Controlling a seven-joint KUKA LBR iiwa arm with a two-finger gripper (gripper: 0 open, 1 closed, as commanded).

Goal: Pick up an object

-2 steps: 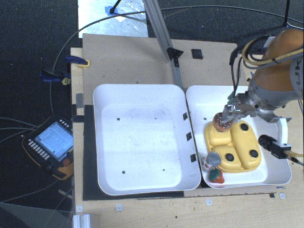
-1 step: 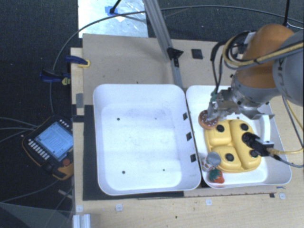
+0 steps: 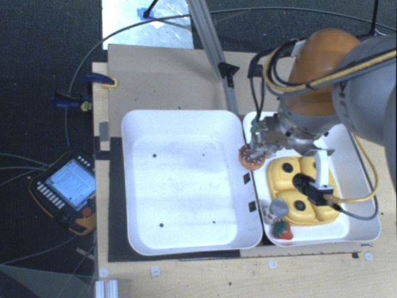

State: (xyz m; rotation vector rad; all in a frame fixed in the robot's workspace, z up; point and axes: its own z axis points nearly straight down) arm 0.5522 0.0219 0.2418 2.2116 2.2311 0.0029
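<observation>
My gripper [image 3: 253,153] hangs over the left rim of the right bin [image 3: 363,166], reaching in from the right. A small brown round disc [image 3: 251,160] sits between its fingertips, over the strip where the two bins meet. In the right bin lies a yellow moulded block [image 3: 291,198] with dark holes, partly covered by the wrist. At that bin's front left corner sit a small grey round piece [image 3: 277,208] and a red and green piece [image 3: 283,230].
The left bin [image 3: 180,228] is a wide white tray with a few dark specks on its floor. A grey pole [image 3: 211,39] slants in from the top towards the bins. A pendant with a lit screen [image 3: 67,188] lies off the bench at left.
</observation>
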